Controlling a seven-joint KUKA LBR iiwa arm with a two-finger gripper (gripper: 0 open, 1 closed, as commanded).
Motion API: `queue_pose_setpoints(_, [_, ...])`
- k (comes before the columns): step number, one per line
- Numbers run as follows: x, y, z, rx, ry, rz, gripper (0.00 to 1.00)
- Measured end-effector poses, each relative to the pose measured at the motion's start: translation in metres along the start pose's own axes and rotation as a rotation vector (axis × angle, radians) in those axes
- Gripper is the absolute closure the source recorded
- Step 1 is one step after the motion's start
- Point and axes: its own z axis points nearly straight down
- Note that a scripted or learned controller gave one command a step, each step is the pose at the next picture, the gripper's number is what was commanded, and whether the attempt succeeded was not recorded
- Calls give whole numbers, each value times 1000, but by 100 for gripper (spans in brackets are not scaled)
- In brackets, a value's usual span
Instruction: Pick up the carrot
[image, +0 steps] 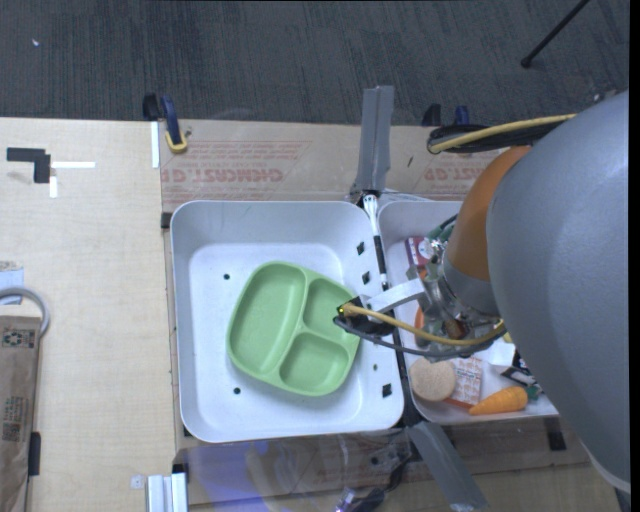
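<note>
Camera view, from above at a slant. Counter (80, 260) carries two white bins side by side. Left bin (200, 240) holds a green divided plate (290, 330), three compartments, lying tilted across the bin floor. Right bin (395, 225) is mostly covered by the arm (570, 280), grey w/ orange band, which reaches in from the right and blocks approx. the whole far and right part of that bin. Carrot (498, 401) lies at the near edge of the right bin, orange, partly tucked under the arm's outline; its right end is cut off from sight. Just beside it on the left: a round tan item (433, 379) and a small packet (467, 378), print unreadable. Gripper lost among cables and wrist hardware; jaws' state cannot be told.
</note>
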Motion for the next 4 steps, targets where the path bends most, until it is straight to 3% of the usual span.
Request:
queue_pose_setpoints(1, [-13, 66, -68, -1, 0, -137, 100])
queue_pose_setpoints(2, [-2, 8, 1, 1, -3, -1, 100])
queue_pose_setpoints(3, [12, 74, -75, 0, -1, -178, 100])
queue_pose_setpoints(4, [52, -5, 1, 0, -3, -44, 100])
